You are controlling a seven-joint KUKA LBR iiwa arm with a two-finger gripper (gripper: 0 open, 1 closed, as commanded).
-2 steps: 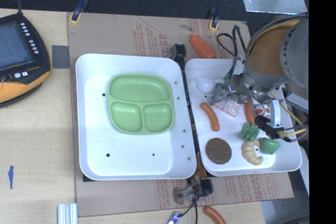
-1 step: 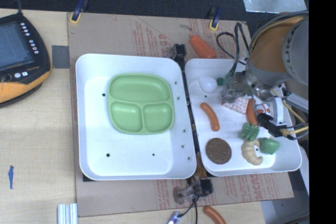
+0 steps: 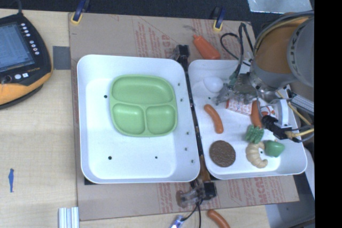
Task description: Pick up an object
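Observation:
My gripper (image 3: pixel 228 93) reaches down into the right bin (image 3: pixel 299 168) near its upper middle, under the grey arm with the orange band (image 3: pixel 275 50). It hovers just right of a white egg-shaped object (image 3: pixel 212 84) and above a red and white packet (image 3: pixel 239 107). An orange-red sausage (image 3: pixel 215 118) lies lower left of it. Also in this bin are a brown round patty (image 3: pixel 222 152), a croissant (image 3: pixel 256 155), a broccoli piece (image 3: pixel 255 133), a green piece (image 3: pixel 274 148) and a carrot (image 3: pixel 256 112). Nothing shows as held.
The left bin (image 3: pixel 91 163) holds a green divided plate (image 3: pixel 143 105). An orange carrot (image 3: pixel 206 48) lies on the cardboard behind the bins and another sausage (image 3: pixel 219 217) in front. A teach pendant (image 3: pixel 18 59) sits at far left. Cables (image 3: pixel 235 45) loop near the arm.

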